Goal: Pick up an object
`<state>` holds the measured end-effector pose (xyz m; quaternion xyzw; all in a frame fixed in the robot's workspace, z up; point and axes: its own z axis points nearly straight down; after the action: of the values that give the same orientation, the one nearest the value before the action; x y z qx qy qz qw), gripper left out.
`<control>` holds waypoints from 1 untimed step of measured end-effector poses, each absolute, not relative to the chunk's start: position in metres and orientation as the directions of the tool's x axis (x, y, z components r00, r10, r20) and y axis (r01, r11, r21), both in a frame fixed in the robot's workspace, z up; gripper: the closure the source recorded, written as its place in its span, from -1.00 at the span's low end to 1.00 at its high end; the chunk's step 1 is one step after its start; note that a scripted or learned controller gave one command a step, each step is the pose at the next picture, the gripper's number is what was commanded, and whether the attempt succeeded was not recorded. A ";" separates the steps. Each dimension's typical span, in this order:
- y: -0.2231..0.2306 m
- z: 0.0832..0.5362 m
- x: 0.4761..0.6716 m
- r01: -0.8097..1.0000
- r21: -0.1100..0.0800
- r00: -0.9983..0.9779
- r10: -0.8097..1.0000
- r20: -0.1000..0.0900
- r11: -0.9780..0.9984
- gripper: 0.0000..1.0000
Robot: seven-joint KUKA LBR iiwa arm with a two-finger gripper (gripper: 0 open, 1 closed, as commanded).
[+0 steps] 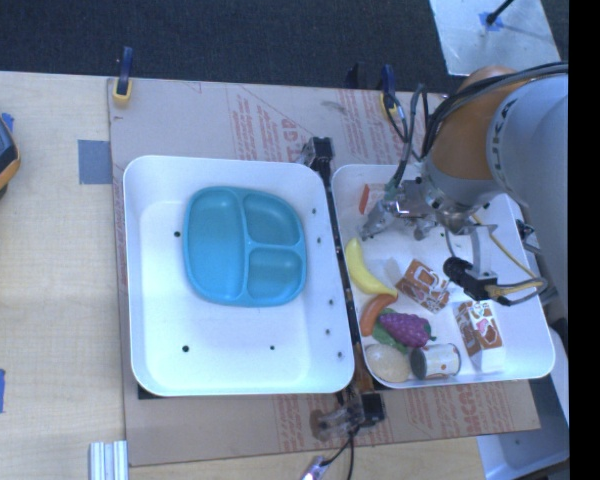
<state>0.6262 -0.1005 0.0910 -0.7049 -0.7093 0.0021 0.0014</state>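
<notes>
1. Two white bins are seen side by side on the bench: the left bin (150, 268) and the right bin (525, 353).
2. A blue divided plate (245, 245) is laid flat in the left bin, toward its far half.
3. The arm (500, 128) is reached in from the right, and its gripper (408, 218) is hung over the far part of the right bin.
4. The fingers are spread apart, and nothing is seen between them, though the tips are partly blurred.
5. A banana (363, 269) is found just below the gripper, by the bin's left wall.
6. A carrot (376, 312) and purple grapes (405, 329) are placed just beside each other, nearer the front.
7. A small can (436, 360) is lying on its side at the front edge.
8. Two snack packets (425, 284) (479, 328) are spotted to the right of the fruit.
</notes>
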 end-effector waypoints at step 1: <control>-0.098 0.092 0.656 1.000 -0.002 -0.004 1.000 0.000 0.004 -1.00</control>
<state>0.6565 -0.0982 0.0923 -0.7056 -0.7086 0.0007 0.0009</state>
